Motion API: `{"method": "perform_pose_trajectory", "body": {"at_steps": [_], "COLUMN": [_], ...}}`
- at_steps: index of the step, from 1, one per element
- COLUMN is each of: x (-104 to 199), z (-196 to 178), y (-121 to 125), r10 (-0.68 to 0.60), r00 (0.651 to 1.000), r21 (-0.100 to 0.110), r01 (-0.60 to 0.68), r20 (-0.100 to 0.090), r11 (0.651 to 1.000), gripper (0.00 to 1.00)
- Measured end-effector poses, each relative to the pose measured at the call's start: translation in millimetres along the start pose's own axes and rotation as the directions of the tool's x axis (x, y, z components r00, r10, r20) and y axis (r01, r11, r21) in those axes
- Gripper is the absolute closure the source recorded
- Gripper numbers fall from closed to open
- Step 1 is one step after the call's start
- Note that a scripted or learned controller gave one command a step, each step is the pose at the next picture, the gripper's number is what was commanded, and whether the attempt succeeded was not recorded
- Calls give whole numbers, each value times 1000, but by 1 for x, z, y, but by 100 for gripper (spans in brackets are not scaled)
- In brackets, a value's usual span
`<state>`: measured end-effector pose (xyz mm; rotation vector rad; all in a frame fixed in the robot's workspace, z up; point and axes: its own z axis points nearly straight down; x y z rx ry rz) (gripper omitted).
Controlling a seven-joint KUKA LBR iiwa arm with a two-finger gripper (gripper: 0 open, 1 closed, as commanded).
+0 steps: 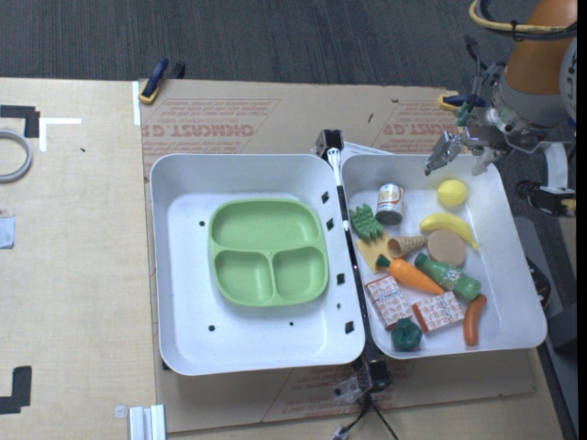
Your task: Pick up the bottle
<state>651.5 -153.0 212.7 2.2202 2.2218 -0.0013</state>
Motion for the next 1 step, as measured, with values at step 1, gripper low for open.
{"method": "perform_pose_trajectory", "body": {"at_steps": [1], "x": [0], "z": [-10], "y": [0], "r10": [-3], "r00": [1000], "r21": [-1], "r01": [3], "r20": [2], "r11": [1000], "gripper": [100]}}
